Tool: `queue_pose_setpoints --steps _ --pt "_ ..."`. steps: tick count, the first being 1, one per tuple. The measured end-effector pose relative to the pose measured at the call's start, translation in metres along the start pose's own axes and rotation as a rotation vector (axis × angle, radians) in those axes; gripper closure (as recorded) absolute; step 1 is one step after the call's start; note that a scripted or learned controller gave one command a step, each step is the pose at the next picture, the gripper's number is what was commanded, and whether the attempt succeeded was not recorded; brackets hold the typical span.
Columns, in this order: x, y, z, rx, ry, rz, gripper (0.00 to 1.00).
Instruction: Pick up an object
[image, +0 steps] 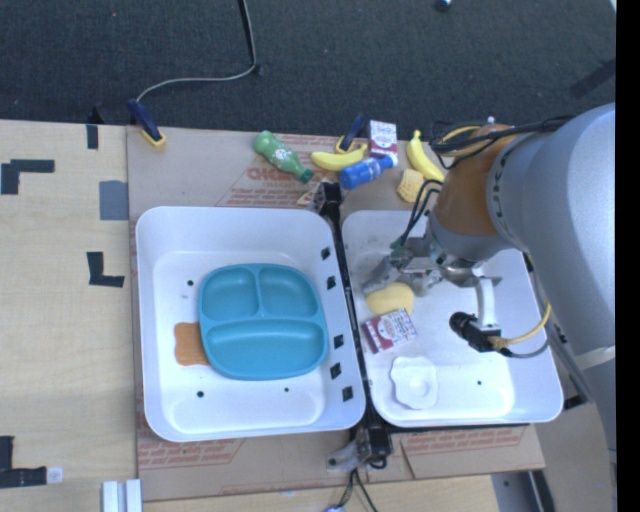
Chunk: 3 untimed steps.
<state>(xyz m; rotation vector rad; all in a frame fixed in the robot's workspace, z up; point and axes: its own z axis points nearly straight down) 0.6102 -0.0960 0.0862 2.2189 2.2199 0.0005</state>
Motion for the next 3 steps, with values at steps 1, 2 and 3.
queue_pose_setpoints --steps 1,2,3 --pt "-0.007 0.04 0.001 -0.001 0.001 -0.002 0.0" --pt "-0.006 0.02 0.0 -0.001 0.0 0.0 0.0" --pt "0.0 -0.017 0.0 -0.002 0.0 0.0 0.0"
